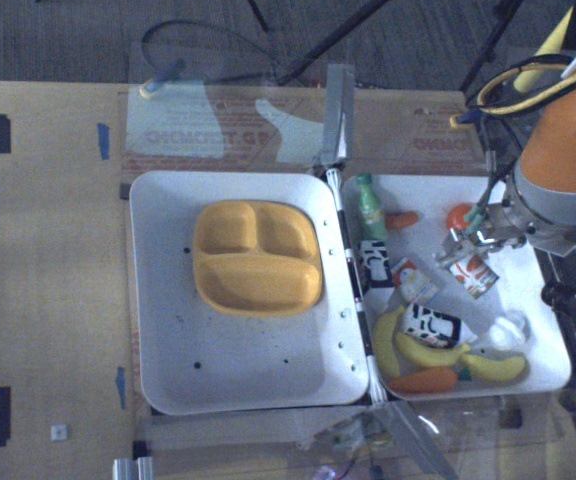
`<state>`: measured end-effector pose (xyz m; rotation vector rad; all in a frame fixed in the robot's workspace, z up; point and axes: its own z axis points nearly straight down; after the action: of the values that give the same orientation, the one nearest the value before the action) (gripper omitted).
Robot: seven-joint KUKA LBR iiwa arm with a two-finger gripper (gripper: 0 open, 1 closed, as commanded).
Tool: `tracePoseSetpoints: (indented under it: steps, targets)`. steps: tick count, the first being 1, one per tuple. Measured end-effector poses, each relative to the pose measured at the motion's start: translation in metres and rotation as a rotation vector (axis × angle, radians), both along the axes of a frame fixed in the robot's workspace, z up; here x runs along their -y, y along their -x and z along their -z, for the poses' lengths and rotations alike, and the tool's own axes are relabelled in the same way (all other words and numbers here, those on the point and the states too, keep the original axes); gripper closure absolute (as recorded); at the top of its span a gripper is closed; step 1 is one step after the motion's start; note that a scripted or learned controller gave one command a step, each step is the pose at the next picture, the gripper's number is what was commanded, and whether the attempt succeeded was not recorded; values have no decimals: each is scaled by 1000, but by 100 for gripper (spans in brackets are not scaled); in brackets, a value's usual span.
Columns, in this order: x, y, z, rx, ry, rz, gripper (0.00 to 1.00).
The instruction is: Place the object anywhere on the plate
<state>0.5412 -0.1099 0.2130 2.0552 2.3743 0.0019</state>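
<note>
A yellow divided plate [258,256] lies in the left white bin [158,298], toward its far side. My gripper [475,240] hangs over the right bin [553,363], below the orange wrist band at the view's right. Directly under it sits a small red-and-white can [474,274], tilted; whether the two touch is unclear. An orange-red round item [459,215] lies just beyond the gripper.
The right bin also holds a green bottle [369,206], a small carrot [403,221], a black-and-white carton [432,325], yellow bananas [408,350], an orange carrot [426,379] and a white lump [508,332]. A metal divider [340,228] separates the bins.
</note>
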Motion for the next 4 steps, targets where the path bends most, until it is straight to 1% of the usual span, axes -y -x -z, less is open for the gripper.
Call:
tracePoseSetpoints:
  steps: [1, 2, 3, 4]
  targets:
    - [-48, -54, 14, 1, 1, -119, 100]
    - [-82, -125, 29, 2, 2, -284, 100]
    - [-121, -127, 11, 4, 2, -421, 100]
    - [-181, -127, 9, 6, 3, -865, 100]
